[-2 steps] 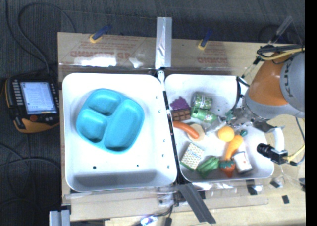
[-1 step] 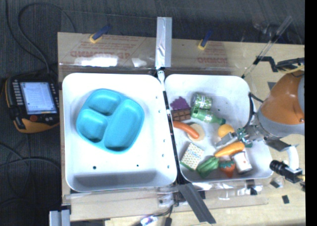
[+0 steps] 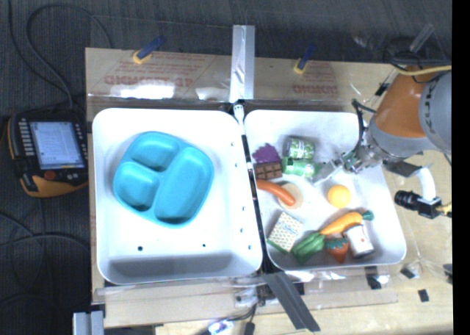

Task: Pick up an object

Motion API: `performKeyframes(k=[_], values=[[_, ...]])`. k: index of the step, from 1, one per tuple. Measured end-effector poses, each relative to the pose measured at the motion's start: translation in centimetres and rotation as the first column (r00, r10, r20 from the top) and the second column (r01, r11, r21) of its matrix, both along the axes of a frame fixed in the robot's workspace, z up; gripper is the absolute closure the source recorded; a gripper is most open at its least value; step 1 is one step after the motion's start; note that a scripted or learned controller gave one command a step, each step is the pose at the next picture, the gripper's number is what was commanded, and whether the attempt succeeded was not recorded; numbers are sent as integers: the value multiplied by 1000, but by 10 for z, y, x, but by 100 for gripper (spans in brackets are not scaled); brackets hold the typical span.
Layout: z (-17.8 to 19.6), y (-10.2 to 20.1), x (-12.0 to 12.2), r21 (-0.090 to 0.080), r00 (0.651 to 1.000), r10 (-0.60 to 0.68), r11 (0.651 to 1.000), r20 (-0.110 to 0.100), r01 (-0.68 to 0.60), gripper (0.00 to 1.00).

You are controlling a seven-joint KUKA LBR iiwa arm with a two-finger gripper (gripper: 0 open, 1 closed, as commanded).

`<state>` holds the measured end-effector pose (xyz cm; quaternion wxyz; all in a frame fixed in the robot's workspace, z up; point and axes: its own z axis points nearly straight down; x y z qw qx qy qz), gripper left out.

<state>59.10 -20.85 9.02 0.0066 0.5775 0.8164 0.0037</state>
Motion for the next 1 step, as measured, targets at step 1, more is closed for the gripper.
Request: performKeyframes(k=[1], values=[[-2, 43, 71, -2, 998, -58, 998, -15, 58, 0]])
